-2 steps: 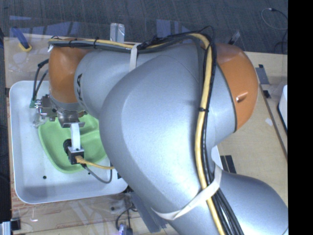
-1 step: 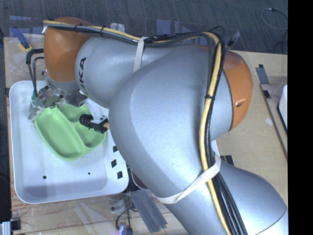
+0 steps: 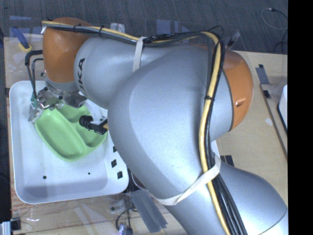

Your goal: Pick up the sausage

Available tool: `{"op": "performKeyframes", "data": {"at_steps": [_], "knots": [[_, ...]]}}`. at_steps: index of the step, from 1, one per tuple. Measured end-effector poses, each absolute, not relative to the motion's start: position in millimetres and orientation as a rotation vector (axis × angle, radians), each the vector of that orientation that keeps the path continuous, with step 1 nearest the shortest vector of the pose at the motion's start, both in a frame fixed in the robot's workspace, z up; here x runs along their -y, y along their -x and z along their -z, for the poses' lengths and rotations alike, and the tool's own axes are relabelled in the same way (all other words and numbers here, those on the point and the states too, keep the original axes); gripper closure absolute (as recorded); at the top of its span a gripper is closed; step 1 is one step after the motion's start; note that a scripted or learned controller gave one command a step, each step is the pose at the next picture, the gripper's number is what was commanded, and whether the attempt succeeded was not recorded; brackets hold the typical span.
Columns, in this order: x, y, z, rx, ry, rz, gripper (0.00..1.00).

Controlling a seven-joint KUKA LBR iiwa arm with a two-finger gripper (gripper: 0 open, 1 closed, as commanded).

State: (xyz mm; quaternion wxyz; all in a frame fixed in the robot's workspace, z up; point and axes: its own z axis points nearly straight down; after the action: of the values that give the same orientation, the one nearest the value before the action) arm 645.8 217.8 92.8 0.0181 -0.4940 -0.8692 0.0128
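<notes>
Arm: the grey arm (image 3: 166, 111) takes up most of your view. It sweeps in from the right and ends above the far left corner of the green dish (image 3: 66, 136).
Bench: you see pale wood (image 3: 259, 131) well to the right of the green dish, past the bulk of the arm.
Bin: the left white bin (image 3: 29, 180) holds the green dish in its far half. Its near floor lies bare below the dish.
Orange band: it (image 3: 61, 48) sits directly above the far left end of the green dish, just over the wrist.
Green dish: it is shallow and pale green, lying at a slant, with a ridge dividing it into two hollows.
Gripper: the gripper (image 3: 39, 106) hangs at the far left rim of the green dish, touching it or very nearly so.
Gripper state: you cannot tell whether it is spread or closed, because the metal parts blur together. You see nothing held in it.
Sausage: a short dark piece (image 3: 92, 124) lies at the right edge of the green dish, in the right hollow. It is likely the sausage, though it is too small for you to be sure.
Sausage to gripper: the sausage lies across the green dish from the gripper, clearly apart, on the opposite rim.
</notes>
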Motion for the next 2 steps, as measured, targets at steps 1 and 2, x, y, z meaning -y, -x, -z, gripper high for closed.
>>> {"op": "performKeyframes", "data": {"at_steps": [1,2], "knots": [[-152.5,-641.4,-267.8,2.953,1.054,-0.008,1.0],[-152.6,-642.7,-270.6,2.958,1.056,-0.003,0.0]]}}
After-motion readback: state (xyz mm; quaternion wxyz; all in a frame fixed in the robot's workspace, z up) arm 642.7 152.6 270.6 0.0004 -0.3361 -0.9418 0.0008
